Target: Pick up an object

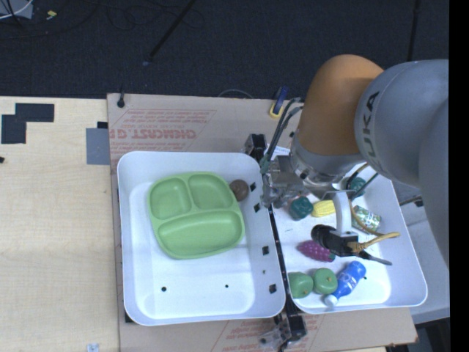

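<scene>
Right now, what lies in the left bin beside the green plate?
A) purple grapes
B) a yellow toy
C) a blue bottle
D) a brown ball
D: the brown ball sits by the far right corner of the green plate, inside the left bin.

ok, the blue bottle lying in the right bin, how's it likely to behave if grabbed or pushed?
The blue bottle lies on its side, so its rounded body would probably roll if nudged sideways. It looks like smooth plastic, likely light and maybe slippery in a pinch. A green round piece sits right beside it and may get shoved.
</scene>
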`<state>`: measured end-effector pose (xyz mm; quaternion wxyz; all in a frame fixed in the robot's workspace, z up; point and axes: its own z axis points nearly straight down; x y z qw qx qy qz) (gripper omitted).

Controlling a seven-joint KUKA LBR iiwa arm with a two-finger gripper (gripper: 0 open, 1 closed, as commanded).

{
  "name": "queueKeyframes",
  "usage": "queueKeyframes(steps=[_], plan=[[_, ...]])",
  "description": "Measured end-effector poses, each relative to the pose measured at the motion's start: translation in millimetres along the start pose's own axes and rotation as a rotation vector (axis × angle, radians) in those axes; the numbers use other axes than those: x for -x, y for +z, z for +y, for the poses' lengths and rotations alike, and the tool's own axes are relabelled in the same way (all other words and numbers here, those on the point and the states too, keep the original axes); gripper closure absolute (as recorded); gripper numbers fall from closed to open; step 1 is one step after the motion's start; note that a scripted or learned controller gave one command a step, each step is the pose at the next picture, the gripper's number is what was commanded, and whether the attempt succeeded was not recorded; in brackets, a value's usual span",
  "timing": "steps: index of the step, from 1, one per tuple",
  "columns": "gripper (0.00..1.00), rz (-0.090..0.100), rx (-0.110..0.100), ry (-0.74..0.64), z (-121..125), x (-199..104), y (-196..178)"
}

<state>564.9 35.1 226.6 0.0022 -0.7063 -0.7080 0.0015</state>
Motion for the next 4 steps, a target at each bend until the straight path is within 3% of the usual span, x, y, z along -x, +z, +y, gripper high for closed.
queueKeyframes(steps=[1, 2, 3, 4], plan=[[1.0, 0.0, 0.0, 0.001, -20.8, -15.1, 2.1], [1.0, -0.001, 0.002, 0.004, -16.0, 3.2, -0.3], [1.0, 0.0, 0.003, 0.001, -3.8, -7.4, -3.4], [1.0, -0.001, 0.0, 0.005, -22.0, -2.8, -6.3]])
